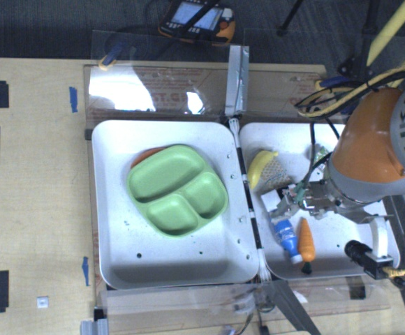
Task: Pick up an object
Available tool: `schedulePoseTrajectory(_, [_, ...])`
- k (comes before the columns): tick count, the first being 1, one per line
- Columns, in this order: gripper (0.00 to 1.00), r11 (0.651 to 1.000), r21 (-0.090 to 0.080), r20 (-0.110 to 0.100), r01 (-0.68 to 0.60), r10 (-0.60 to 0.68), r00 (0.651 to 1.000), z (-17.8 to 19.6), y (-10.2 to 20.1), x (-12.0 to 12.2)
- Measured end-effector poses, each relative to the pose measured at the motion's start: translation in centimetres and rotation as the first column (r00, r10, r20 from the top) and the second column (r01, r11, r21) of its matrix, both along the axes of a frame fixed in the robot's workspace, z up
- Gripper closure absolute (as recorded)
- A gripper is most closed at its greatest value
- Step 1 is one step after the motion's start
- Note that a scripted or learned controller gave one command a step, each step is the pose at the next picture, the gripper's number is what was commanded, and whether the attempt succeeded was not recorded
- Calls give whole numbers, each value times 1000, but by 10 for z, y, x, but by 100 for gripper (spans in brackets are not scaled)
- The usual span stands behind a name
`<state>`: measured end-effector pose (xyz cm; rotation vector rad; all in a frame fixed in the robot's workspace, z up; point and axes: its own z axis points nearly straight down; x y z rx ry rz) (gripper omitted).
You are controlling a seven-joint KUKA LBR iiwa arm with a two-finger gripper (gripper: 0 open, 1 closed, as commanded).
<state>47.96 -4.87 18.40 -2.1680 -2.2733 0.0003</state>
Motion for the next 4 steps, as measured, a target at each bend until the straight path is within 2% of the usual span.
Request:
schedulePoseTrajectory(1, [0, 1000, -1, 7, -27, 27, 1000, -97, -45, 1])
schedulePoseTrajectory(2, [100, 1000, -2, 8, -26, 26, 1000, -87, -46, 2])
schedulePoseTrajectory(3, [100, 999, 0, -1, 40, -40, 999, 0, 8, 34])
schedulePoseTrajectory(4, [100, 854, -2, -1, 520, -520, 854, 80, 0, 34])
